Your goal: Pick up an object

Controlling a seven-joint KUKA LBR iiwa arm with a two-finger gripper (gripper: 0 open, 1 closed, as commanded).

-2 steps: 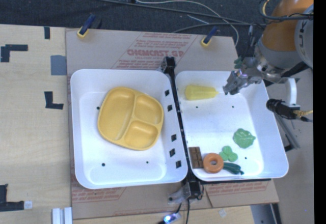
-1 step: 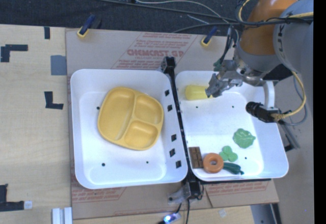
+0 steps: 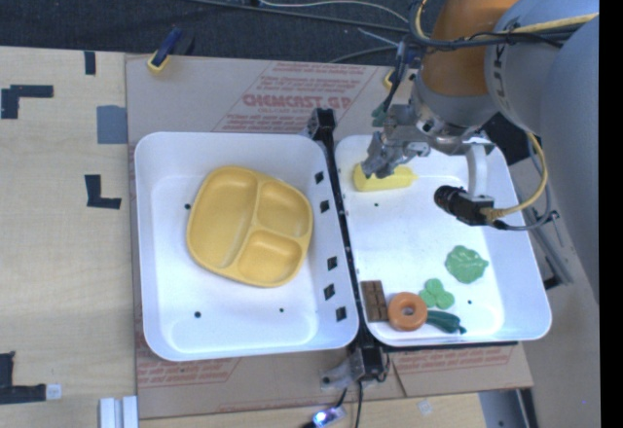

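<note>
So the arm [image 3: 506,37] comes in from the right and bends down over the right bin [image 3: 516,222], with the gripper [image 3: 387,161] sitting right on a yellow piece [image 3: 384,179] near the bin's back-left corner, close to the divider; can't tell how the fingers stand. The middle of that bin's floor is bare, while a green leafy toy [image 3: 465,264], an orange ring [image 3: 407,310] and a brown block [image 3: 373,300] crowd the front edge, and the yellow divided plate [image 3: 250,225] takes up much of the left bin [image 3: 161,251].
</note>
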